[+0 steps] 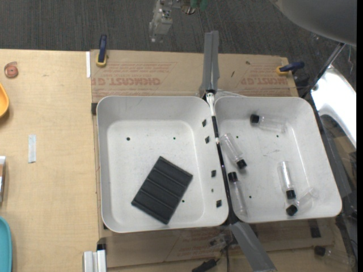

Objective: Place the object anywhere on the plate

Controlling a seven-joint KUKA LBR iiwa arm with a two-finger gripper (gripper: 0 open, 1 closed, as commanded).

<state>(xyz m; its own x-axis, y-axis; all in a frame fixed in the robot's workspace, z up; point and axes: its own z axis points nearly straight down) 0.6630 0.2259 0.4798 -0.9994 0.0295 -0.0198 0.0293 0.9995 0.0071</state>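
Observation:
A black ribbed plate (pixel 163 189) lies flat and askew in the front half of the left bin (pixel 113 123). The right bin (pixel 317 152) holds several clear tubes with black caps: one at the back (pixel 266 122), one by the divider (pixel 232 151), one at the right (pixel 286 179), and others along the front wall (pixel 300 203). My gripper (pixel 161 24) hangs at the top of the view, beyond the back edge of the left bin and well away from the plate and tubes. Nothing is visible in it. The grey arm (pixel 317 4) fills the top right corner.
The bins rest on cardboard (pixel 147 75) held by clamps at its back left (pixel 102 49) and back right (pixel 289 68). A wooden bench top (pixel 45 152) lies to the left, with an orange item (pixel 2 103) and a teal item (pixel 3 245) at its edge.

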